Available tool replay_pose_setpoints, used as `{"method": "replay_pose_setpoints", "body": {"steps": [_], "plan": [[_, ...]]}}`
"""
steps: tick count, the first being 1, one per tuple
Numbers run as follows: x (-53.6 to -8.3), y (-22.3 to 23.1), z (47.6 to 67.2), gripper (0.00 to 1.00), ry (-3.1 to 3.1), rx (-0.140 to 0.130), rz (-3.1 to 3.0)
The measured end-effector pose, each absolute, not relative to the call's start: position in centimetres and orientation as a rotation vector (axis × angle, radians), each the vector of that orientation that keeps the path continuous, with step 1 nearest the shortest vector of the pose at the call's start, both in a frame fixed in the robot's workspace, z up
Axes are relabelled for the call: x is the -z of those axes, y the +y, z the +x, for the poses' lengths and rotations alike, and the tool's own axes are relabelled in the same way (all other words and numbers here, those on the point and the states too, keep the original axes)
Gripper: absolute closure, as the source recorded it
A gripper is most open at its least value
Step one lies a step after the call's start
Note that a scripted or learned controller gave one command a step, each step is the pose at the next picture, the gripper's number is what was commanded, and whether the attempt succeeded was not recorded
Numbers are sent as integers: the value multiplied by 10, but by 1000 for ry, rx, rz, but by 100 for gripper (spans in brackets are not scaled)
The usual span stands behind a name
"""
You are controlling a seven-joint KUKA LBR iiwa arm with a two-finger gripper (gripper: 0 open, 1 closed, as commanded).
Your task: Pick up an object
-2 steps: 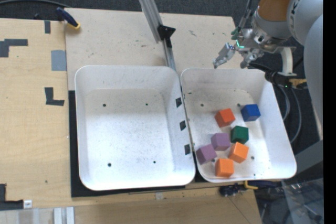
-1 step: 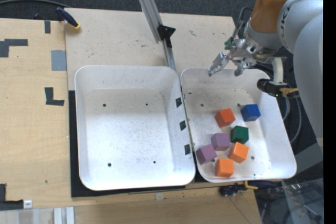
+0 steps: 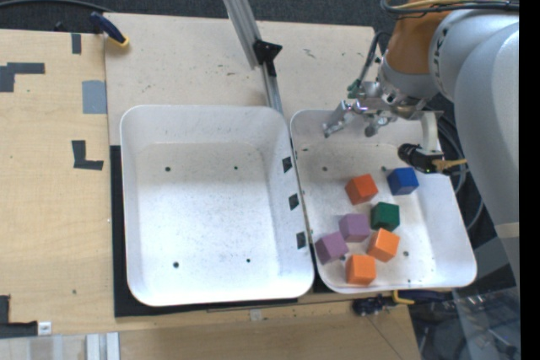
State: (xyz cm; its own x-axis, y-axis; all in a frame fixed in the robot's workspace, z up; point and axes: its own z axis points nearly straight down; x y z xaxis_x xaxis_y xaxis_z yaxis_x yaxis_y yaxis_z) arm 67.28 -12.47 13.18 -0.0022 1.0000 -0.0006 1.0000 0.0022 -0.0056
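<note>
In the right half of the frame, the tool (image 3: 353, 124) hangs over the upper left part of the right bin (image 3: 447, 265), close to that bin's far rim. Its two metal fingers stand apart, spread open, with nothing between them. The grey arm (image 3: 481, 72), with its orange band (image 3: 418, 25), fills the upper right corner.

The blocks lie below the tool in the frame, in the lower middle of the right bin, all clear of the fingers. Nearest is an orange block (image 3: 362, 189), below and just right of the tool. A blue block (image 3: 403, 180) sits to its right, near the bin's right wall. A green block (image 3: 385, 216) lies lower, touching or nearly touching a purple block (image 3: 355, 227) on its left. A second purple block (image 3: 331, 247) sits near the bin's left wall. Two more orange blocks lie lowest: one (image 3: 384, 244) under the green block, the other (image 3: 361, 269) close to the near rim. That makes seven: three orange, two purple, one blue, one green.

The upper part of the right bin around the tool is bare white floor, giving open room there. The left bin (image 3: 135, 181) stands touching the right one, their inner walls meeting at mid-frame. A slanted metal pole (image 3: 236, 0) crosses the tabletop (image 3: 51, 181) above the bins.
</note>
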Motion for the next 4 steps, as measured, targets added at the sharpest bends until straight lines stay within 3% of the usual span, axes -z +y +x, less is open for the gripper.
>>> {"method": "replay_pose_setpoints", "body": {"steps": [1,2,4], "plan": [[-90,-124,671,0,-2219,-11,-2216],[-101,-123,672,100,-2222,-9,-2215],[-203,-119,669,100,-2226,4,-2221]]}}
